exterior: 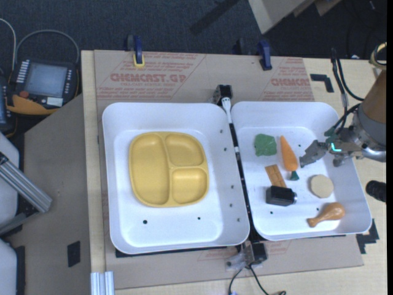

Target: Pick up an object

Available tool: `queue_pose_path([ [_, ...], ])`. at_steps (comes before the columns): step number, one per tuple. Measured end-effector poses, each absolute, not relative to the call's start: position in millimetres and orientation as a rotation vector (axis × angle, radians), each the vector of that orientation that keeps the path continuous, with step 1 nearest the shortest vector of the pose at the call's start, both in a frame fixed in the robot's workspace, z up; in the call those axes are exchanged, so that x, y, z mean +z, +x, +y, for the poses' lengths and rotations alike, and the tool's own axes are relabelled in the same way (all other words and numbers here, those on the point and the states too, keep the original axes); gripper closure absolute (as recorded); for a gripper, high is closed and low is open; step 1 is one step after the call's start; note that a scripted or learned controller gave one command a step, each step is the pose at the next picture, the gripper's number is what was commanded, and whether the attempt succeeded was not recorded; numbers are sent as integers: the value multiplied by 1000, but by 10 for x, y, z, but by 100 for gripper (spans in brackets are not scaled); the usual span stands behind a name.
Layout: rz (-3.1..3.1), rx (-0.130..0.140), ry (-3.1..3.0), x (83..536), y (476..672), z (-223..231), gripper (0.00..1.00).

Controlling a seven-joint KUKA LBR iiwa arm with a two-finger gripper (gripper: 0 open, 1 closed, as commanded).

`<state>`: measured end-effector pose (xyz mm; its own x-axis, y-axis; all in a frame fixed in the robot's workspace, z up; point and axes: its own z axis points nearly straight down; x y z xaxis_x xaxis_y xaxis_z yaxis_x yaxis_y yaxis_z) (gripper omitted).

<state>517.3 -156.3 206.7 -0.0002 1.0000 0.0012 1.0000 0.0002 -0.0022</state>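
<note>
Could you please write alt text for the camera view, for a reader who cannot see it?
The grey arm's end effector hangs over the right white bin, which holds an orange carrot, green lump, black block and tan drumstick. The left white bin holds a yellow divided tray.

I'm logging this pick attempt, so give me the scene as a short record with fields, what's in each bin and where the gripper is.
left bin: yellow divided tray
right bin: green piece, carrot, brown stick, black block, round beige piece, drumstick
gripper: over the right bin, right of the carrot, holding nothing visible
arm: enters from the right
</note>
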Motion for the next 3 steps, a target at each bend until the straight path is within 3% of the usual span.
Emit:
queue_pose_path([
  [1,-2220,1,-2220,2068,5174,-1563,0],
  [3,-2215,5,-2217,1077,5242,-1478,0],
])
